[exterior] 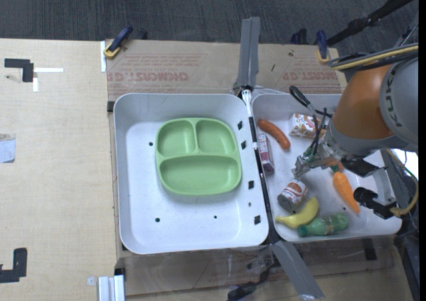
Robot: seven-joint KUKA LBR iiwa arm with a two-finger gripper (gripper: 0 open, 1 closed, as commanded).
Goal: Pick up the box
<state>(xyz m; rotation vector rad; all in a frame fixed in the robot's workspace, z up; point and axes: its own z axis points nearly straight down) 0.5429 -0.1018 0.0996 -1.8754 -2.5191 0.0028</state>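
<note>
The box [265, 153] is small, narrow and dark red. It lies along the left wall of the right bin [393, 226], just below an orange sausage [274, 132]. My gripper [311, 160] hangs over the middle of that bin, to the right of the box and apart from it. Directly below and left of the gripper stands a small can [292, 194]. The arm's grey and orange wrist [363, 110] covers the bin's right part.
The right bin also holds a white and orange packet [303, 124], a carrot [344, 190], a banana [299, 214] and a green bottle [324, 224]. In the left bin [133, 180] lies a green divided plate [198, 156].
</note>
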